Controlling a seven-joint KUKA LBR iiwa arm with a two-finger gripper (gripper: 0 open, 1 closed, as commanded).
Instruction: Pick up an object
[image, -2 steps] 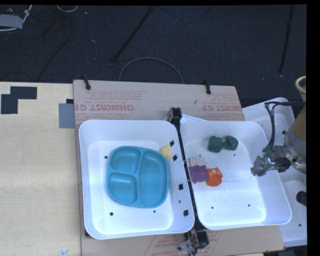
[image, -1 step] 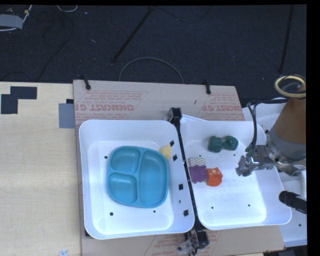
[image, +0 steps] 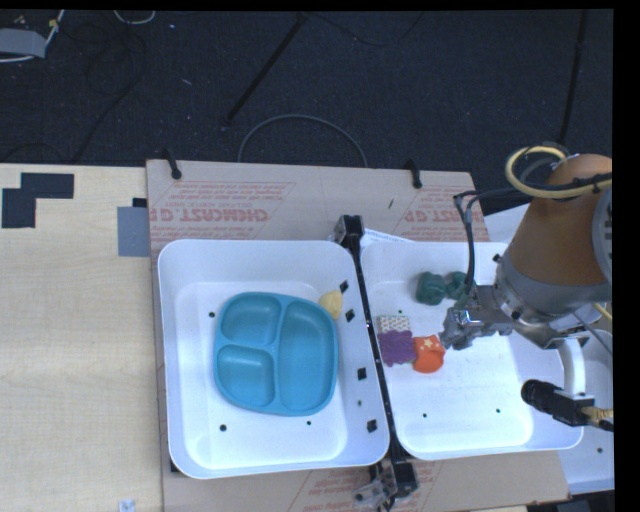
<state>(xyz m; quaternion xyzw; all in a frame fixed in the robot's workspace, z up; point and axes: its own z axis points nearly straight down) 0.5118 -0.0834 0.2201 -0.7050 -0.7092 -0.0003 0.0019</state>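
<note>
Where tool (image: 452, 338) hovers, cardboard (image: 262, 204) txt illegible.

Two white bins (image: 190, 300), one blue plate (image: 276, 352), five small objects (image: 428, 355).

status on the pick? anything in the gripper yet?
Done: the arm has reached into the right bin, with the gripper low beside the orange object.
In hand: nothing visibly held. The orange object, purple object and green object all lie on the bin floor.
Left: the grasp and the lift. The blue divided plate sits in the left bin.
</note>
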